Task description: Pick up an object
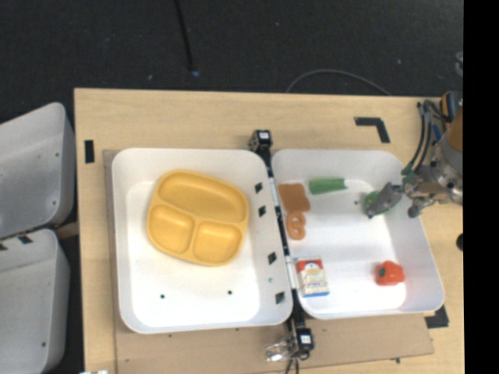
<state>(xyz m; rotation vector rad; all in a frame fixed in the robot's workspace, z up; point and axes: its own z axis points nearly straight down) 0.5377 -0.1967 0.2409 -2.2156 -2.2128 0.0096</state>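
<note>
Approach step, by judgement. The claw [387, 201] hangs over the right bin [351, 302] near its far right corner; grip state cannot be told. Green object [327, 185] lies nearby; next move calls for descent.

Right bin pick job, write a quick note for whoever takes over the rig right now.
Claw: low over the right bin, upper right part; grip unclear.
Right bin: green piece at top, brown piece and small orange ring by the left wall, small carton lower left, red-orange object lower right.
Left bin: yellow divided tray.
Done: nothing visibly picked.
Left: grasp and lift one object.
</note>
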